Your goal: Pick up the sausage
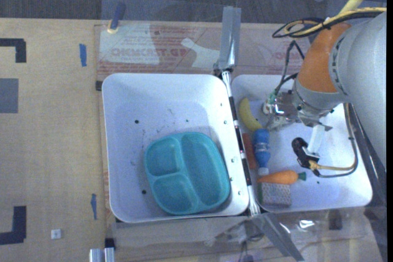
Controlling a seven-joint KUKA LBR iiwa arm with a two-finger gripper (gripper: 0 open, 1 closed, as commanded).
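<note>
- The sausage [247,150], a slim reddish-brown link, lies lengthwise in the right-hand shallow white bin [356,193], pressed against that bin's left wall beside the divider between the two bins.
- Touching its right side is a small blue-and-white plastic bottle [262,150], also lying lengthwise; a yellow banana [247,113] sits just above both, near the same wall.
- Below them an orange carrot with a green tip [281,178] lies crosswise, and a grey speckled rectangular sponge [277,194] rests just under it by the bin's near edge.
- The gripper [277,112] hangs over the upper middle of the right bin, near the banana and bottle and apart from the sausage; whether its fingers are spread or closed cannot be told, and nothing is seen held in them.
- The grey arm with its orange band [319,61] comes in from the right, its wrist bent down over the bin, with a black cable [319,162] looping across the bin floor.
- The right half of that bin's floor is bare white.
- The left-hand white bin [123,101] holds a teal three-compartment plastic tray [184,172] toward its lower right; its upper floor is open.
</note>
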